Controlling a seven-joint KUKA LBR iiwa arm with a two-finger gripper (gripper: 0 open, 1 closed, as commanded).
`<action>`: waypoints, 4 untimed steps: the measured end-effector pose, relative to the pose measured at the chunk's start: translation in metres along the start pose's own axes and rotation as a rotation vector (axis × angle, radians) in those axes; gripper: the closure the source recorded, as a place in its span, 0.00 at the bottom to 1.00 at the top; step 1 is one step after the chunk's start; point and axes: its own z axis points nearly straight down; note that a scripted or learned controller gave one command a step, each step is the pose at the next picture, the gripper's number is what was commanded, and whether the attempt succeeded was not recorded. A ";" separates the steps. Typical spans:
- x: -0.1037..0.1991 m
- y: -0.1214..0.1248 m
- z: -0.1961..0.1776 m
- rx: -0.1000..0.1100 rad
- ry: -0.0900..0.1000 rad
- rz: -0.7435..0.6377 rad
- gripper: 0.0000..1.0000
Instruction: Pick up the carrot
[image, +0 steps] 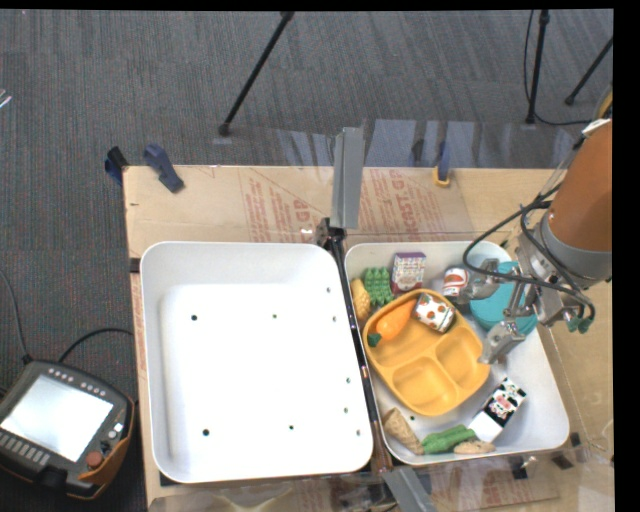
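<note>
Carrot: small orange toy carrot with a green stub at its lower-left end, lying in the upper-left compartment of the yellow divided plastic plate.
Plate: sits in the right white bin, towards that bin's left wall and middle.
Long axis: slanted, running from lower left to upper right in the camera view; the green stub points towards the lower left, at the wall between the bins, and the orange end points towards the bin's far edge.
Neighbours: a red-and-white patterned cup lies just beside the carrot's upper-right end, apparently touching or nearly so; a yellow corn-like toy and a green studded block lie just outside the plate rim at the bin's far-left corner.
Handling (judged): probably light, stiff moulded plastic, smooth and rounded, so it may roll or slip out of a loose pinch; not fragile.
Hold (judged): across the thick mid-body, with the fingers set square to the long axis; the lower-left half is freer, since the cup crowds the other end and the plate rim lies close along the left.
Pincer: metal two-finger pincer hangs over the plate's right rim, well apart from the carrot; nothing is seen between its fingers, and whether they are spread or pressed together cannot be told.
Arm: grey with an orange band, entering over the counter's right edge.
Left white bin: beside the right one on the counter.
</note>
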 end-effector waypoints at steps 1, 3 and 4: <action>-0.002 0.028 0.158 0.001 -0.004 0.063 0.00; 0.054 0.033 0.154 0.007 -0.034 -0.092 0.00; 0.051 0.045 0.154 0.012 -0.035 -0.321 0.00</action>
